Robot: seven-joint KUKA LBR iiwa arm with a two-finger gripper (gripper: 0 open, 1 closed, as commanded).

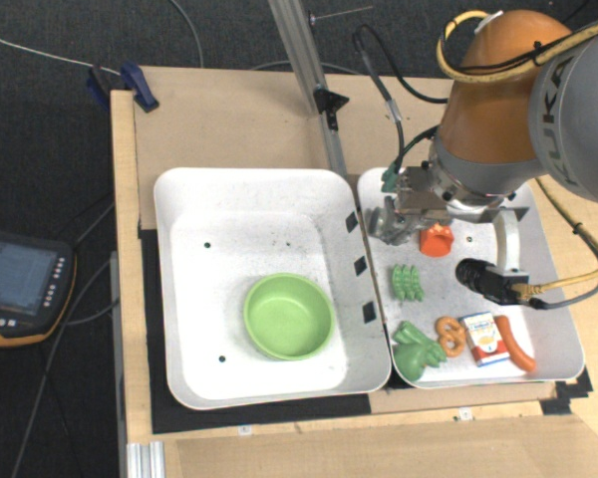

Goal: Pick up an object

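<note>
Nearest the camera, one glossy round green bowl (288, 315) was seen in the left bin (179, 207). In the right bin (568, 352) were counted one twisted pretzel (449, 334), one small printed carton (484, 339) with unreadable lettering, one orange carrot-like stick (515, 346), two green ridged pieces (408, 283) and one orange block (437, 240), just beside the gripper (391, 222).

Green bowl (288, 315) in left bin (179, 202), hand (397, 219) over right bin (563, 342) beside orange piece (437, 241)
</note>
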